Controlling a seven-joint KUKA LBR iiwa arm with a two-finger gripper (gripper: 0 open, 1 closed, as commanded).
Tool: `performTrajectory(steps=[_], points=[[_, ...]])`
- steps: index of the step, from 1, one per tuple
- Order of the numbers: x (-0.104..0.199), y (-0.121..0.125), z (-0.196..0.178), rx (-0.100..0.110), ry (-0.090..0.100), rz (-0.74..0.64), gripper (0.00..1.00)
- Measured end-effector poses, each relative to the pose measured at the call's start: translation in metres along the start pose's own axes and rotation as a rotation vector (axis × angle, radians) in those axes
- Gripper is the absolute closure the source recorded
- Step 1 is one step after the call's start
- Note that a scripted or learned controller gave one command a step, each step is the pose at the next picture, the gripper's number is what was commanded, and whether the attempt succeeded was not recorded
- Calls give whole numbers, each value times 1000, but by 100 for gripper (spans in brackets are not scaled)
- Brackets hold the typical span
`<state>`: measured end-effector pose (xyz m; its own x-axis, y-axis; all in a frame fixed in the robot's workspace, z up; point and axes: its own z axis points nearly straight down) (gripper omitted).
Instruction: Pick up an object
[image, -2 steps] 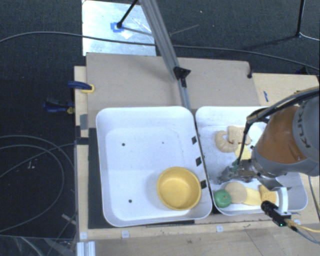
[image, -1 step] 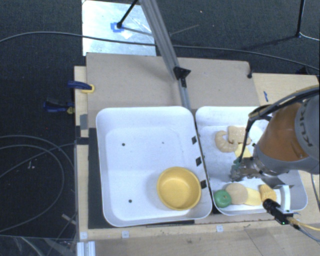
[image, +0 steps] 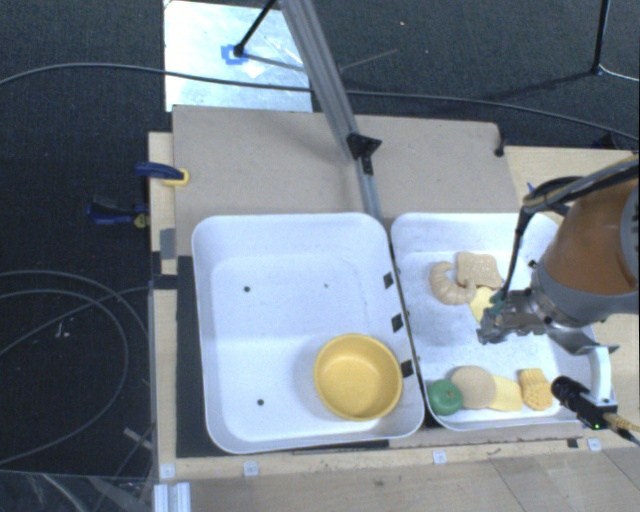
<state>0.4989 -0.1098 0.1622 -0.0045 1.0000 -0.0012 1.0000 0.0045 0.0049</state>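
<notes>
Broadly, the desk (image: 270, 160) carried two shallow white bins side by side, and every place below is given from the yellow bowl (image: 358, 375). That bowl sat upright in the near right corner of the left bin (image: 260, 300). The right bin (image: 415, 290) lay just to the bowl's right, touching the left bin along their shared rim. The arm (image: 592, 255), grey with an orange band, reached in well to the right of the bowl and above the right bin. Its pincer (image: 497, 325) hung up and to the right of the bowl, low over the right bin; whether it was wide or narrow could not be told, and nothing showed between its tips. A tan round piece (image: 472, 385) lay right of the bowl, a beige curled piece (image: 447, 283) further up-right, and a green piece (image: 444, 399) just beside the bowl across the rim.
</notes>
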Motion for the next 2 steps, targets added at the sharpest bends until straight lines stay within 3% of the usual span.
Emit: performTrajectory(steps=[2], points=[[-10, -1, -102, -1, 0, -1, 100]])
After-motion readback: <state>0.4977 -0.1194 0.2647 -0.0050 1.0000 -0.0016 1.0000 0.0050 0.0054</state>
